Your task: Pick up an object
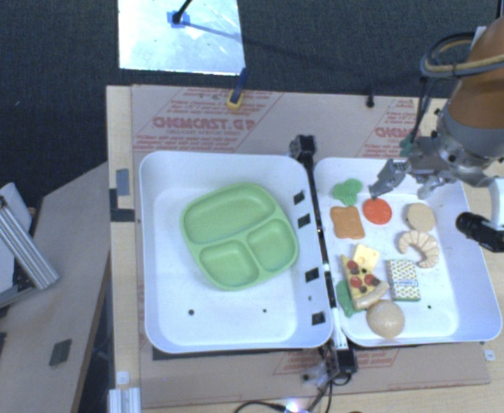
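The grey arm with the orange band reaches in from the right, and its two-finger gripper [404, 177] hangs over the far edge of the right-hand shallow white bin [476, 317]. Whether it is spread or pressed together cannot be told from this angle, and nothing shows pinched in it.

Crowded just beneath and beside it are a flat red round slice like a tomato [377, 211], nearest the gripper, a green leafy piece [347, 190] to its left, and an orange-brown square of toast [347, 223] below that. A pale tan oval roll [421, 217] lies just to the right of the red slice, with a beige curved croissant [419, 247] beyond it. Nearer the camera lie a yellow wedge of cheese [366, 255], a pizza slice dotted red [364, 280] resting on a green leaf, a small patterned box [402, 280] and a round tan ball like a potato [385, 318].

The left-hand white bin [162, 317] holds a light green plastic tray with three compartments [239, 235], lying flat near its middle. A row of black clips [304, 222] runs along the seam between the bins.
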Action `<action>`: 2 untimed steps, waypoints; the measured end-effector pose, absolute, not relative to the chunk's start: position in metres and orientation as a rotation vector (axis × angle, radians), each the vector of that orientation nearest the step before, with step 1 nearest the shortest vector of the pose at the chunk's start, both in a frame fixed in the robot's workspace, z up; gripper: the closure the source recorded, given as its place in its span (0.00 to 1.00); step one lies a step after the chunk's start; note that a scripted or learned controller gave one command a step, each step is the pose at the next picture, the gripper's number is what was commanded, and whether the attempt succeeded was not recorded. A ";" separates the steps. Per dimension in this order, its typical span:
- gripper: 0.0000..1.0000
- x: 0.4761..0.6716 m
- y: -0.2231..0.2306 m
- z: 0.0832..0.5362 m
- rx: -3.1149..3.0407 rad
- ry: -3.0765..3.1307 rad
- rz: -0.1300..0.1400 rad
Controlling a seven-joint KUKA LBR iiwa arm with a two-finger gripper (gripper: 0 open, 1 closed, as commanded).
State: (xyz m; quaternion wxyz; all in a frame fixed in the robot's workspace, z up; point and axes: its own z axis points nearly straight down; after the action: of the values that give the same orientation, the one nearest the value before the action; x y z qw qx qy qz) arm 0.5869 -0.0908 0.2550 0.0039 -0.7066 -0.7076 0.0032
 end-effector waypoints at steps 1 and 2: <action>0.00 0.589 -0.091 0.261 -2.218 -2.226 -0.001; 0.00 0.583 -0.084 0.215 -2.220 -2.222 0.000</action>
State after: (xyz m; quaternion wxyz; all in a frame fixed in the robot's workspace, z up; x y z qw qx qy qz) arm 0.5830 -0.0840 0.2149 0.0004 -0.7067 -0.7075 0.0001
